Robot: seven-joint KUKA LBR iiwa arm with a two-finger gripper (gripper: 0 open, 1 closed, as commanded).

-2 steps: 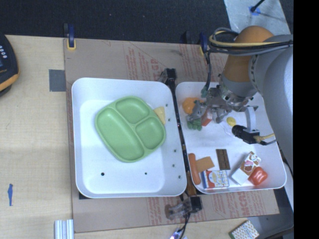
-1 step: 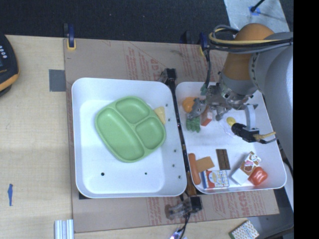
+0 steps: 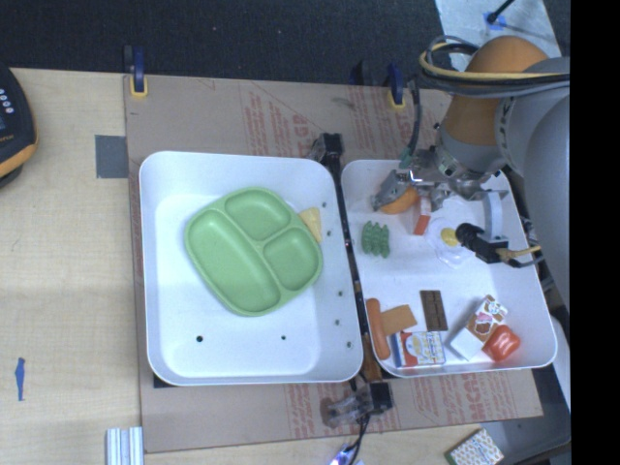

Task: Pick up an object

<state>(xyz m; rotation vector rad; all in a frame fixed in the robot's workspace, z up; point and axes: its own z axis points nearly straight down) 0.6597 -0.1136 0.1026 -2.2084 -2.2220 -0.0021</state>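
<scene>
My gripper (image 3: pixel 414 188) is down at the back left corner of the right bin (image 3: pixel 542 329). An orange object (image 3: pixel 395 202) lies right under it at its left side, touching or nearly touching it; whether it is gripped I cannot tell. A small red stick (image 3: pixel 421 225) lies just in front of the gripper. A green studded piece (image 3: pixel 376 239) lies to the front left of it.
The right bin's front holds a brown block (image 3: pixel 433 309), an orange-brown slab (image 3: pixel 396 318), a red sausage (image 3: pixel 373 324), a small carton (image 3: pixel 422 348), a white box (image 3: pixel 489 315) and a red item (image 3: pixel 503 344). The left bin (image 3: pixel 165 337) holds a green divided plate (image 3: pixel 254 250) and a yellow piece (image 3: pixel 311 223).
</scene>
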